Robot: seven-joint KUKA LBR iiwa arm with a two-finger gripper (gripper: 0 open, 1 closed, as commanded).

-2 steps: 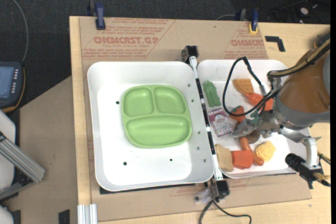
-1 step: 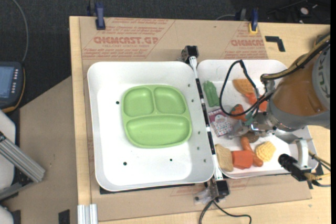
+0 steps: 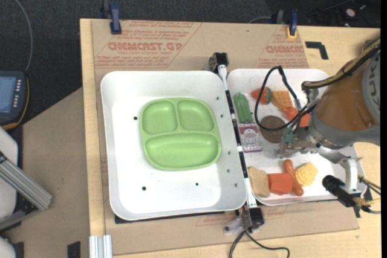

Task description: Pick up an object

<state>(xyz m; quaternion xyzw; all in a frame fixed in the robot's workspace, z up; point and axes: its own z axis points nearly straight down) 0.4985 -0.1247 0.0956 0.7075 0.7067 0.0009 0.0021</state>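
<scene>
Claw [image 3: 294, 141] low over right bin [image 3: 314, 77], hanging from grey arm with orange band [image 3: 338, 110]; open or clenched, cannot tell (tip blurred against the clutter), nothing seen grasped.

Nearest the camera, all in that same bin:
- tan bread slice [image 3: 259, 181], nearward and left of claw
- orange-red block [image 3: 279, 182] touching the bread, nearward of claw
- red sausage [image 3: 294, 176] just nearward of claw, lying at a slant against the block
- yellow corn piece [image 3: 306, 173] nearward and slightly right of claw, beside the sausage

Level with claw:
- pink carton [image 3: 250, 136] left of claw, along the bin's left wall
- brown round piece [image 3: 272, 124] just left of claw, slightly farther

Farther back:
- green vegetable [image 3: 243, 107] left of and beyond claw, touching the carton's far end
- orange pieces [image 3: 282, 99] beyond claw
- small red piece [image 3: 261, 93] beyond claw, to the left (kind unclear)

Well left of claw: left bin [image 3: 115, 130] holding green divided plate [image 3: 179, 133], lying flat.
</scene>
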